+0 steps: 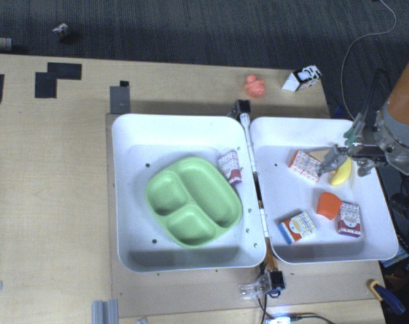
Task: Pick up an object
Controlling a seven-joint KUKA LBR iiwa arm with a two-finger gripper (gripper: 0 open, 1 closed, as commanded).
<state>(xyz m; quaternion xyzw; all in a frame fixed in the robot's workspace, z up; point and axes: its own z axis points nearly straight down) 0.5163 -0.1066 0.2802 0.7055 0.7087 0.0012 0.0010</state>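
Note:
My gripper (346,165) hangs over the back right part of the right bin (380,248), reaching in from the right. Its two fingers (330,160) stand apart, open, straddling a small yellow banana (341,174) that lies on the bin floor between them. Just left of the banana lies a small red-and-white box (303,165). Nearer the front are an orange block (329,206), a red-and-white carton (349,219) and a blue-and-orange box (298,226).
The left bin (123,181) holds a green divided plate (193,200) and a small carton (230,167) by its right wall. On the bench behind the bins lie a pink object (255,85) and a black-and-white object (302,77).

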